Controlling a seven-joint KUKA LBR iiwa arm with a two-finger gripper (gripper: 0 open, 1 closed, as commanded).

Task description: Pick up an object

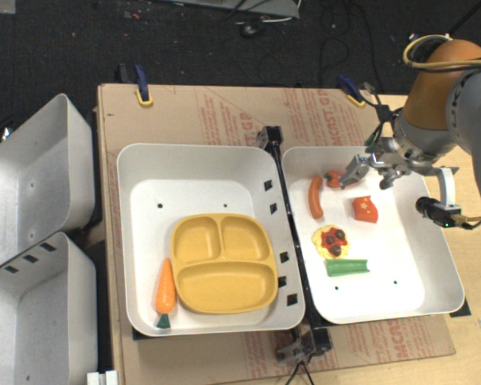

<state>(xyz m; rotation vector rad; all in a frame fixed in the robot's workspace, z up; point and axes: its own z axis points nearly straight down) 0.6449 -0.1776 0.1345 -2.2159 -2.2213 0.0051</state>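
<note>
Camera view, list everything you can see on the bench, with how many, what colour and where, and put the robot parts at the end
bins: 2, white, side by side on the bench
divided tray: 1, yellow, three compartments, left bin
carrot: 1, orange with green tip, left bin, beside the tray's left edge
sausage: 1, orange-red, right bin, near its left wall
small red piece: 1, red, right bin, next to the end effector
red block: 1, red, right bin, middle
yellow disc with dark bits: 1, right bin, below the sausage
green strip: 1, green, right bin, just under the disc
arm: 1, grey with orange band, reaching in from the right
end effector: 1, over the right bin's far side
</note>
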